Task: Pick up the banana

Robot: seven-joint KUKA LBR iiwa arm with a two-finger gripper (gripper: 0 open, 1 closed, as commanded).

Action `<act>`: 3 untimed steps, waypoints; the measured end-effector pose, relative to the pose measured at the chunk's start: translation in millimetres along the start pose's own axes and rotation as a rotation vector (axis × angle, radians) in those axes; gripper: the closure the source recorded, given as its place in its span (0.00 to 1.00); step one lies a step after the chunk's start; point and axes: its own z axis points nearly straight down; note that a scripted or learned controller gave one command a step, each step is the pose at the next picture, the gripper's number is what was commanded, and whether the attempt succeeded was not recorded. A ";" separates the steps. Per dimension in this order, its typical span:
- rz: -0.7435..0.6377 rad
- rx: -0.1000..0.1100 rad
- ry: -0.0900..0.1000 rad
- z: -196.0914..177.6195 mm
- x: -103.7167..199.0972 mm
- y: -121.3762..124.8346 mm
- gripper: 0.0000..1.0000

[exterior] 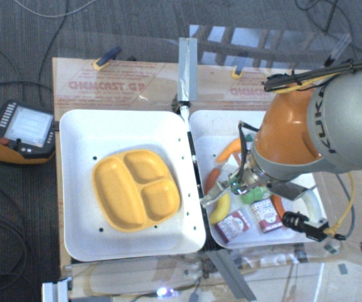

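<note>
The yellow banana [220, 208] lies in the right bin [206, 126], near its front left corner and close to the wall between the two bins. My gripper [226, 192] hangs low over the bin, just above the banana's upper end and seemingly touching it. The grey and orange wrist above it hides the middle of the bin. I cannot make out whether anything is held.
An orange carrot [231, 150], a red-orange piece [211, 180], a green item [256, 196] and two red packets [233, 226] [265, 214] crowd the right bin around the banana. The left bin [80, 143] holds a yellow divided tray [136, 188].
</note>
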 end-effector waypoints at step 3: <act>0.101 -0.002 -0.005 -1.4 -52.7 74.5 1.00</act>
